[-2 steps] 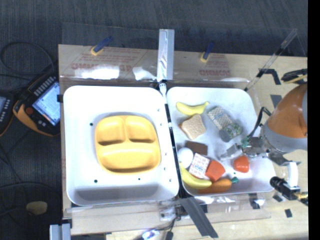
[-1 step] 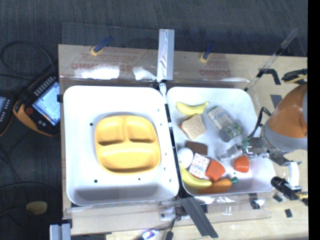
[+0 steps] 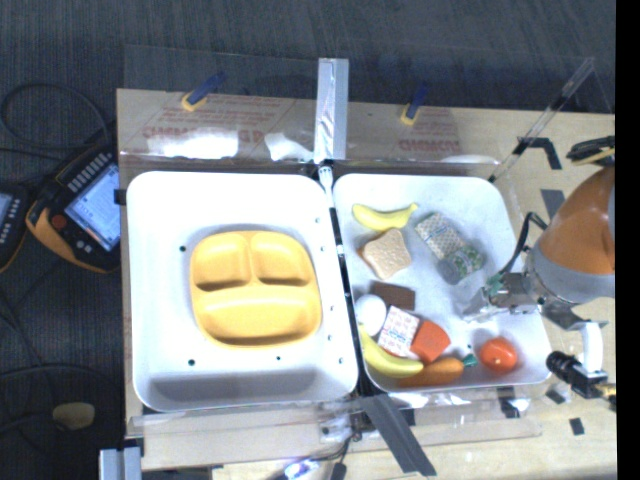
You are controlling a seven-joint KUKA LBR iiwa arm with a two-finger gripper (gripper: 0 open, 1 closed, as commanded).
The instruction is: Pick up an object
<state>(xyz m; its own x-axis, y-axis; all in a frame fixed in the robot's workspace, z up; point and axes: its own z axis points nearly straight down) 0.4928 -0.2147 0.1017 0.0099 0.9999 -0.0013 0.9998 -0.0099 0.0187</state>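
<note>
Pincer (image 3: 492,298) low near right bin's (image 3: 500,200) right wall, grip state unclear; tomato (image 3: 498,353) just below, apart.

Objects for picking: right bin (image 3: 500,200) contents.
Banana (image 3: 383,214) at top left, bread slice (image 3: 387,253) below it, foil-wrapped packet (image 3: 449,246) at centre, tomato (image 3: 498,354) at bottom right; second banana (image 3: 385,358), carrot (image 3: 438,371), small carton (image 3: 402,332) and white egg (image 3: 371,314) clustered at bottom left.
</note>
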